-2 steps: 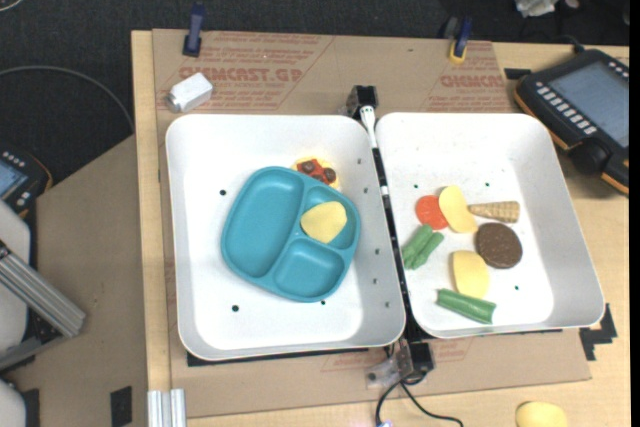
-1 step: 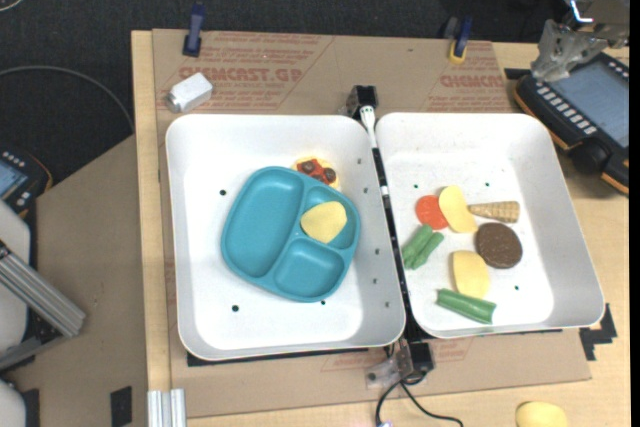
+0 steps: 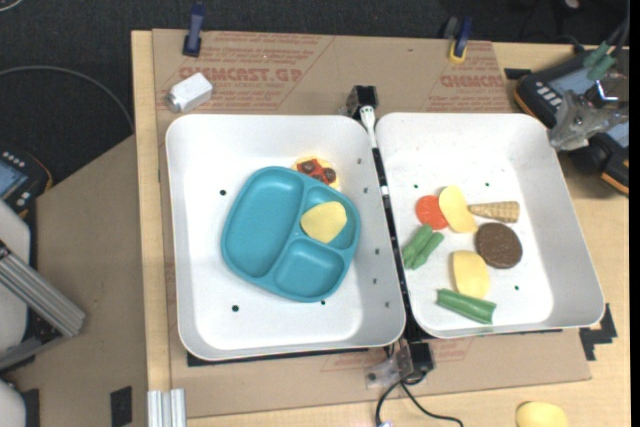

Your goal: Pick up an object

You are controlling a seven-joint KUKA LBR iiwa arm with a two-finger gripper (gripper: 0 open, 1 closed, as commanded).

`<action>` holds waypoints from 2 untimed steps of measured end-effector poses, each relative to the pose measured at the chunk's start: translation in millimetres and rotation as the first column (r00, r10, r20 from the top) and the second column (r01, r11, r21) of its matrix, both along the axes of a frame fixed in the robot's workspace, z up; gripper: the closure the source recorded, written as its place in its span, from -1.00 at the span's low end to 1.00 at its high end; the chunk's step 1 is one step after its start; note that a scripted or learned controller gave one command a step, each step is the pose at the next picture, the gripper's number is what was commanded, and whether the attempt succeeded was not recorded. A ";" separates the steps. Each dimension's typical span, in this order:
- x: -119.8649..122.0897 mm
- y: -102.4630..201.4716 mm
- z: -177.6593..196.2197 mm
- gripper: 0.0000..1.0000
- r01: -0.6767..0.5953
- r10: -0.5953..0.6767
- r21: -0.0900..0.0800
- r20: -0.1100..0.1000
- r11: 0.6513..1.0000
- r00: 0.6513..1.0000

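camera view: toy food lies well left of the tool; grip state can't tell.

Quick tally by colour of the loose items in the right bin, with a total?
Yellow: 2, upper piece and lower piece
Green: 2, bean pod and front piece
Red: 1, slice
Brown: 1, round cookie
Tan: 1, cone
Total: 7
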State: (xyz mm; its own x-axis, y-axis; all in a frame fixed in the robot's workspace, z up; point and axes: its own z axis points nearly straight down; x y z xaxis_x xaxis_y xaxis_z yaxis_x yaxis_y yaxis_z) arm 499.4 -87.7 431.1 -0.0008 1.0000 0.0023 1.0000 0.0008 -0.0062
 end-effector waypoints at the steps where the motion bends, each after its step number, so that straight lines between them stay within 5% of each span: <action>1: 30.7 82.2 109.8 1.00 -0.006 0.006 -0.002 0.019 1.000 1.000; 2: -18.6 70.0 18.3 1.00 0.003 -0.003 -0.002 -0.003 1.000 1.000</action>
State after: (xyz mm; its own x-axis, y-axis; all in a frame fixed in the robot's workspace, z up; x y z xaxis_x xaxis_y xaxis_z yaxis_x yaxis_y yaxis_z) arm 480.8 -17.8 449.4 0.0024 1.0000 0.0003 1.0000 -0.0024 -0.0087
